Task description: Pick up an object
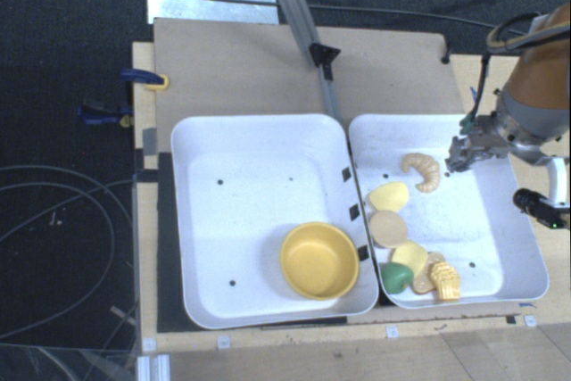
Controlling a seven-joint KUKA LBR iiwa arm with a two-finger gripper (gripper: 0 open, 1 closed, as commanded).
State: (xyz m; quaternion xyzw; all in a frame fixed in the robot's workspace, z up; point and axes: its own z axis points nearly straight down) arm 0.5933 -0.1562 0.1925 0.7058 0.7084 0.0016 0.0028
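The gripper [461, 153] hangs over the right bin [517, 281], just right of the croissant [423, 170]; I cannot tell how it is set. To pick well, centre over the croissant's curve, descend straight, then close across its narrow width.

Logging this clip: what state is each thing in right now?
Yellow bowl: upright, alone in the left bin.
Croissant: loose in the right bin, untouched.
Gripper: just right of the croissant, holding nothing.
Other toy foods: clustered by the right bin's left wall.
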